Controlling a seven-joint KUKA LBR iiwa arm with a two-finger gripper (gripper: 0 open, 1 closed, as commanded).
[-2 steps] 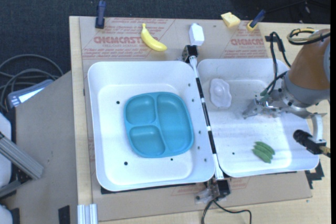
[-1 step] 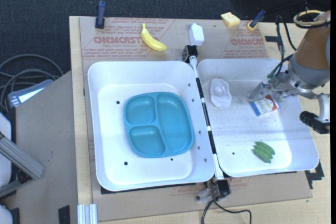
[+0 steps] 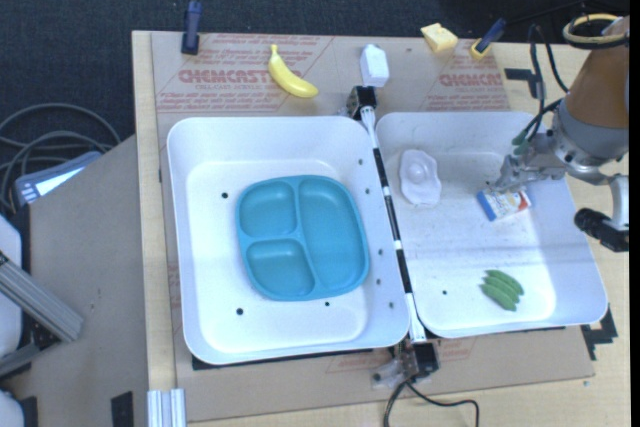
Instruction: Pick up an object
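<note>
My gripper (image 3: 507, 183) reaches down into the right bin (image 3: 450, 310) from the right, directly over a small blue, white and red packet (image 3: 502, 204) that lies on the bin floor. A clear plastic cup (image 3: 419, 177) lies on its side in the upper left of the same bin. Near the front right of that bin rests a green pea pod (image 3: 503, 289). The arm's orange band (image 3: 603, 85) shows at the right edge.
The left bin (image 3: 200, 215) holds a blue divided plate (image 3: 301, 236). Behind the bins on the cardboard lie a yellow banana (image 3: 289, 75), a white object (image 3: 374, 64), a yellow wedge (image 3: 438, 37) and two blue clamps (image 3: 191, 25). Cables run by the arm.
</note>
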